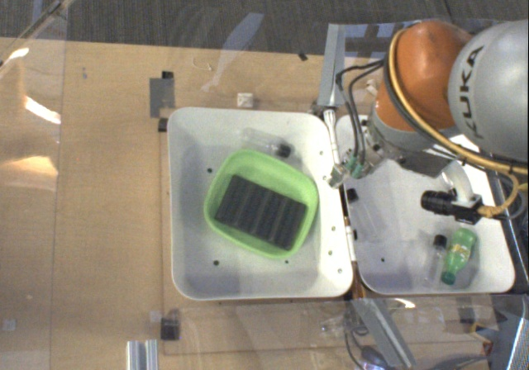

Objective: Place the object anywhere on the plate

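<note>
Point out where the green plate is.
In the camera view, the green plate sits mid left bin, a dark ribbed block on it and a small clear bottle by its upper rim.

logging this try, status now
Gripper over right bin left rim. Dark ribbed block lying on green plate. Green bottle same bin, clear tube beside plate.

arm [489,83] cut by right edge; far part of right bin [397,224] hidden
</note>
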`<act>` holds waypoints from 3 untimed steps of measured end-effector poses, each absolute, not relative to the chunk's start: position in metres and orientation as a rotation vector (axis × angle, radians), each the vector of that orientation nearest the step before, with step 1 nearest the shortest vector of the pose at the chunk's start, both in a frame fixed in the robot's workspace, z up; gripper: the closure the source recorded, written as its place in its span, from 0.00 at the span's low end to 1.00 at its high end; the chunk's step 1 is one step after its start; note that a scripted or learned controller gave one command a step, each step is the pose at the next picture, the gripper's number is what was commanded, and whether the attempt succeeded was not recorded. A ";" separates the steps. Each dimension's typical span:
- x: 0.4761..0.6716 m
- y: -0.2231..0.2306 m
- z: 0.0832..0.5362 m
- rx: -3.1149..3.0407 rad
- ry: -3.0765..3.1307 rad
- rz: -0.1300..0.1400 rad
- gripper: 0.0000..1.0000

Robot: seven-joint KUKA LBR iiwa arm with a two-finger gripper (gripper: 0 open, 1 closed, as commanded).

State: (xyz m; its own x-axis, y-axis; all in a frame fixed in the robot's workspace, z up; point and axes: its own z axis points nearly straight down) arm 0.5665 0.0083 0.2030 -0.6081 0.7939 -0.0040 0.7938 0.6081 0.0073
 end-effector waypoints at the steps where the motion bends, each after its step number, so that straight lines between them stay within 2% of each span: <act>1: 0.566 0.008 0.203 1.388 2.811 0.008 0.00; 3: 0.566 0.008 0.203 1.388 2.811 0.008 0.00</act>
State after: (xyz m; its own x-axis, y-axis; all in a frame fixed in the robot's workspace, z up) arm 0.5665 0.0081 0.2029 -0.6078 0.7941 -0.0038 0.7940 0.6078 0.0072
